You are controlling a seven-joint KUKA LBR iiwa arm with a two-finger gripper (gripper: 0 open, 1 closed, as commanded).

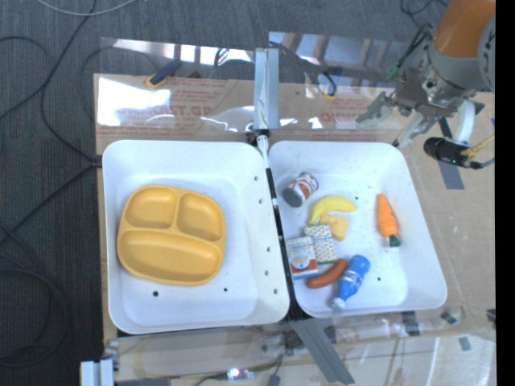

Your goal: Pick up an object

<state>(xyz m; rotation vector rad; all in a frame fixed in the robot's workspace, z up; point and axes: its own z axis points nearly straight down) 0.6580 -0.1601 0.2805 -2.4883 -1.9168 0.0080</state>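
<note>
Above the far-right corner of the right shallow white bin (418, 240), the grey arm's two-finger gripper (418, 111) hovers w/ nothing in it; jaws' state can't be told. Small orange plastic carrot (387, 218) lies nr the right wall (green tip nearest). Yellow toy banana (331, 207) sits mid-bin. Left bin (241, 296) holds a yellow divided tray (170, 234).

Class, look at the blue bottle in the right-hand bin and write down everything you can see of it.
The blue bottle is a small toy-like plastic bottle with a bright blue body and a white cap end. It lies on its side, tilted, cap pointing toward the bin's near-left and base toward the far right. It sits near the front of the right bin, beside a red sausage that lies against its left side. Nothing grips it.
</note>
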